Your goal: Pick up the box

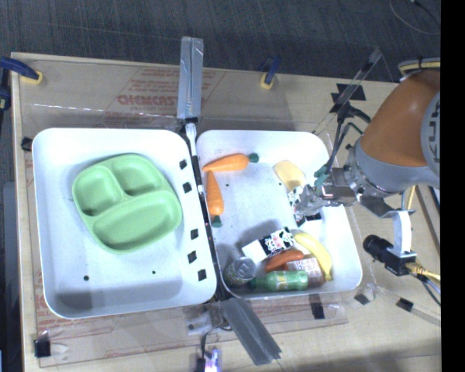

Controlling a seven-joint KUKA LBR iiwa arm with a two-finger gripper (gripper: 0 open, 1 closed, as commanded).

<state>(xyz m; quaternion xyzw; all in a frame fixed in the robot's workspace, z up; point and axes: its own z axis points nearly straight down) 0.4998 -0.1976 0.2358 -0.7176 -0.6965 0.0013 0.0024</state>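
Observation:
The box (272, 243) is a small white carton with a black-and-white print. It lies tilted in the lower middle of the right bin (248, 200), touching a red item (283, 260) and a banana (315, 253). My gripper (304, 204) hangs over the bin's right side, a little up and to the right of the box and apart from it. The grey arm with its orange band (399, 130) reaches in from the right.
Two carrots (226, 163) (215, 195) lie along the right bin's left and upper side, with a pale yellow piece (289, 173) near the gripper. A can (241, 270) and a green bottle (284, 281) rest at the front wall. The left bin holds a green divided plate (125, 201).

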